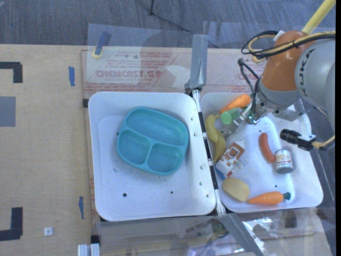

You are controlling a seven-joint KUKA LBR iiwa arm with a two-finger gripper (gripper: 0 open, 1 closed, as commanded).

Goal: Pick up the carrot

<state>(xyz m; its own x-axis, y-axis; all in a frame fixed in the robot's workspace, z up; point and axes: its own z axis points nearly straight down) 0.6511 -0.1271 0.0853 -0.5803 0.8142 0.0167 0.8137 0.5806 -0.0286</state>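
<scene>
A: Where is the end effector (249, 116)?

B: Low over the far part of the right bin (306, 196), near its left wall. Whether it is wide or narrow I cannot tell; the wrist hides it.

A: And the carrot?

B: There are two. The far carrot (236, 102) lies just beside the end effector, toward the bin's far left corner, its long axis slanting from that corner toward the arm. The near carrot (266, 198) lies well apart along the bin's near edge, its long axis parallel to that edge. I judge the far one the likelier target.

A: What crowds it?

B: A green-capped item (227, 118) sits close by, with a banana (213, 128) against the left wall. Mid-bin lie a small carton (231, 158), a sausage (266, 146) and a can (283, 161); a potato (236, 189) touches the near carrot's tip. The left bin (106, 196) holds a blue plate (153, 141).
</scene>
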